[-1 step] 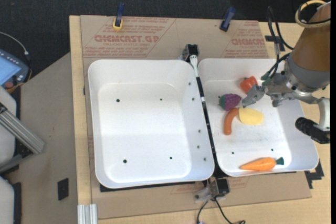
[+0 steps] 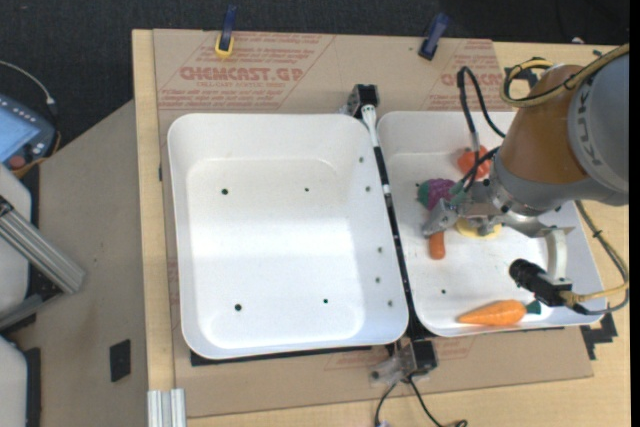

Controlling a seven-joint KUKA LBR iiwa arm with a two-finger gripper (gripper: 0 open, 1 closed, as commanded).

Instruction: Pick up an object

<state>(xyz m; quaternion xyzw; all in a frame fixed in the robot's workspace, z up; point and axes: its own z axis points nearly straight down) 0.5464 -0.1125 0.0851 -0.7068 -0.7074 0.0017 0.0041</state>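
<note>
The gripper (image 2: 443,218) is at centre right in the right bin (image 2: 415,145), beside a purple toy (image 2: 435,189); its grip cannot be told. A carrot (image 2: 492,314) lies below.

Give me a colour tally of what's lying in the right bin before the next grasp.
Orange or red: 3, namely the carrot, the small piece and the far piece
Purple: 1, the purple thing
Yellow: 1, the yellow thing, partly hidden
Total: 5, all in the right bin
</note>
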